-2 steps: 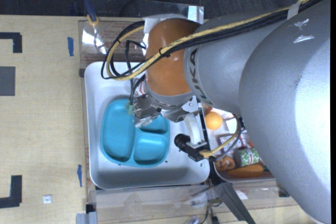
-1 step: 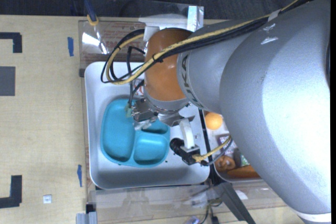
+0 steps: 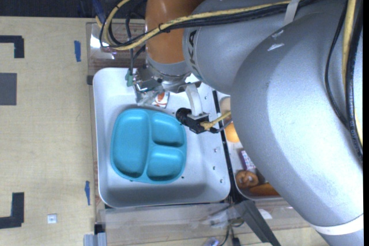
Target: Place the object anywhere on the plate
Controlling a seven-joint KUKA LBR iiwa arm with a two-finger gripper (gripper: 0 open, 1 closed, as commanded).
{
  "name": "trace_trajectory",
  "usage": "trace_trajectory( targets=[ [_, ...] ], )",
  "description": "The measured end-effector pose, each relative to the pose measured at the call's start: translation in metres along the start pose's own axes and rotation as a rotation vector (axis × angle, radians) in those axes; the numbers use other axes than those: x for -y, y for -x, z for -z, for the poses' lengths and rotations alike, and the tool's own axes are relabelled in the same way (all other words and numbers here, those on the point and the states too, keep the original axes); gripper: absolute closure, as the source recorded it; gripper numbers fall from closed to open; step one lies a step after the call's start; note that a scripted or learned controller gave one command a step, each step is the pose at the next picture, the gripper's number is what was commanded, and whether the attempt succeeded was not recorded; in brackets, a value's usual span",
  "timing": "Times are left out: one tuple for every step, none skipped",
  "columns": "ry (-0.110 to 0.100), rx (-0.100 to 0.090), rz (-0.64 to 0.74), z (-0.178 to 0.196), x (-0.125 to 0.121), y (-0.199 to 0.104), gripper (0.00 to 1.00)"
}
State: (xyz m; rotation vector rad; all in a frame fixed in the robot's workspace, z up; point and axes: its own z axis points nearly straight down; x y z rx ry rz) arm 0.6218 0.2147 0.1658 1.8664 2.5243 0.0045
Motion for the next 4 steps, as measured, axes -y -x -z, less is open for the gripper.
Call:
trace_trajectory(
  targets=[
    [-0.004, -0.002, 0.161, 0.04, 0.107, -0.034, 1.0],
    [0.008, 0.001, 0.176, 0.18, 0.03, 0.002, 1.0],
    [-0.004, -0.001, 0.293, 0.136, 0.132, -0.031, 1.0],
    [-0.004, -0.001, 0.292, 0.136, 0.132, -0.03, 0.0]
  ],
)
